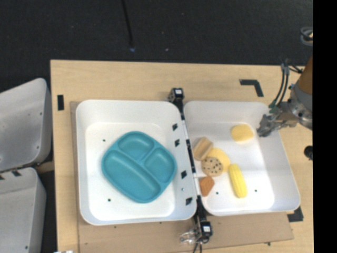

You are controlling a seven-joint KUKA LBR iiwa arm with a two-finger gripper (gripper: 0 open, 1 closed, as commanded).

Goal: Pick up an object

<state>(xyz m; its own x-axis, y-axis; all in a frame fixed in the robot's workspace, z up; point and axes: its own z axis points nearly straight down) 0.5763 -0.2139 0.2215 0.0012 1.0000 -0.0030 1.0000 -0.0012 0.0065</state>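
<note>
A pale wooden table [116,80] carries two white bins. In the right bin [274,194], toward the table's front edge, lies a yellow corn cob [237,180], its long axis running front to back, slightly slanted. The hand [265,126] hovers at that bin's far right rim, beside a yellow lump [242,133]; I cannot tell how it is set.

White bins [126,109]; teal tray [138,165]; yellow corn [237,181] and lemon [242,133]; tan, dark-speckled cookie [211,165] at corn's 9 o'clock; orange wedge [206,185].
</note>
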